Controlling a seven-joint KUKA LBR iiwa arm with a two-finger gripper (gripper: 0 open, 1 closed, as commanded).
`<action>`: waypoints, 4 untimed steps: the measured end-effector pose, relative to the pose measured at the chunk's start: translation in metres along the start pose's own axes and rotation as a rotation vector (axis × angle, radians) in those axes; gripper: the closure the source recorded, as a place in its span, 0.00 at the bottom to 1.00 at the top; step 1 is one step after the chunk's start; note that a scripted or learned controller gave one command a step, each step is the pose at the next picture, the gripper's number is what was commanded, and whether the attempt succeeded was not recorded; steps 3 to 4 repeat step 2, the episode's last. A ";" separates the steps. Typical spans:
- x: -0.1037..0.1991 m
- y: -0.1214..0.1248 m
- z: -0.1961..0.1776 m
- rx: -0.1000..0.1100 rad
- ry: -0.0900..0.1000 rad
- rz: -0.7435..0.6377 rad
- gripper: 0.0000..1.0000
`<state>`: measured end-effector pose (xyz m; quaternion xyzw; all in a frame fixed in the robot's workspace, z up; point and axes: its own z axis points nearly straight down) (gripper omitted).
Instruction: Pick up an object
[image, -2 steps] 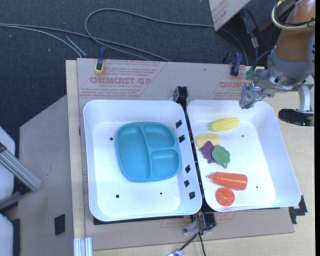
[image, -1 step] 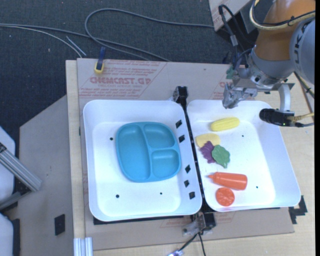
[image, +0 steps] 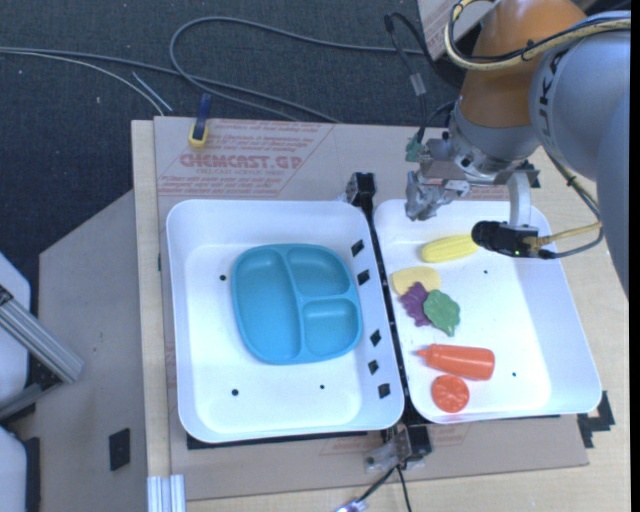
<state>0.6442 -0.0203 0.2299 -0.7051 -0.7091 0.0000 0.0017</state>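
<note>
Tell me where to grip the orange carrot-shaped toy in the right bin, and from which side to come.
Grip the orange carrot-shaped toy across its thick middle, coming straight down from above. It lies flat and lengthwise across the right white bin, so its long sides are exposed. Keep the hand off the round red tomato-like piece just below; closing nearer the carrot's right end probably leaves more room.

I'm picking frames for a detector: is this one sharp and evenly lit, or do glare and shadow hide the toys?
Camera view: toys sharp; the corn and carrot have crisp edges. Lighting is even, with soft shadows. The right bin is bright white but not blown out. The pincer reads slightly soft and dark against it.
</note>
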 end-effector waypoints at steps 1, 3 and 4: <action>0.044 -0.006 -0.003 0.000 0.000 0.001 1.00; 0.105 -0.021 -0.004 0.001 0.000 -0.001 1.00; 0.105 -0.021 -0.004 0.001 0.000 -0.001 1.00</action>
